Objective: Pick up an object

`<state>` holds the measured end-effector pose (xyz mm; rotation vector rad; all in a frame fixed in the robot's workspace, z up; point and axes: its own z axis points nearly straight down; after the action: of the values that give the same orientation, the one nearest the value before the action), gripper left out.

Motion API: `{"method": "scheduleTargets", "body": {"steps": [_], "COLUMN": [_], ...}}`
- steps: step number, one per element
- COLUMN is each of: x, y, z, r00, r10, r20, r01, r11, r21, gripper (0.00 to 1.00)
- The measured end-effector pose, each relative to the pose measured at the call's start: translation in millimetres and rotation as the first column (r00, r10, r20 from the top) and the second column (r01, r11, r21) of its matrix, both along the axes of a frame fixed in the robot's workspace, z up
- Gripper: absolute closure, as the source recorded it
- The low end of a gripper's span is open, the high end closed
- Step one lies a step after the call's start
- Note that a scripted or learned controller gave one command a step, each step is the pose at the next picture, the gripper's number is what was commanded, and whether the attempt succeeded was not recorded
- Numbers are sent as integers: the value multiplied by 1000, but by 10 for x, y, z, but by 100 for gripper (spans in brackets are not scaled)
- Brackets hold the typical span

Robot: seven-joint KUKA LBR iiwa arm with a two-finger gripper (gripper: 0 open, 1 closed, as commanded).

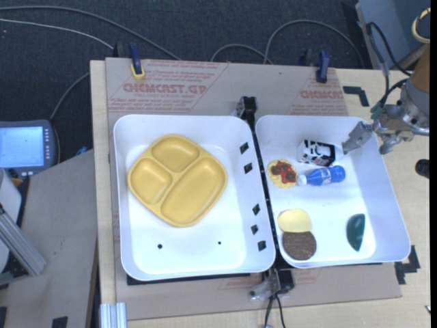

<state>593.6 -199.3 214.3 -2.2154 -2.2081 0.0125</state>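
The right bin [392,203] holds several small objects. A black-and-white item [317,152] lies near the far side, with a blue bottle [324,176] on its side just in front of it. A round red-and-yellow piece [282,173] lies to their left. Near the front are a yellow disc [294,219], a brown disc [299,244] and a dark green piece [356,231]. My gripper [372,141] hovers over the bin's far right corner, open, with nothing between its fingers. It is to the right of the black-and-white item.
The left bin [136,251] holds a yellow divided plate [177,178]. A black divider with clips [251,176] runs between the bins. Blue clamps [136,65] hold the board at the far edge. A small screen [24,144] stands off to the left.
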Motion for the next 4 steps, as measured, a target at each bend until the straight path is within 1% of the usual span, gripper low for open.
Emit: {"method": "scheduleTargets", "body": {"steps": [1,2,3,4], "x": [31,25,-17,39], "y": [8,-39,53,68], "z": [88,-335,-922,-1245], "r00": [1000,1000,1000,1000], "r10": [4,3,4,6], "r20": [15,12,8,28], "r01": [-4,-3,-4,-6], "r11": [1000,1000,1000,1000], "r21": [-3,-3,-1,-4], "gripper": [0,0,0,0]}}
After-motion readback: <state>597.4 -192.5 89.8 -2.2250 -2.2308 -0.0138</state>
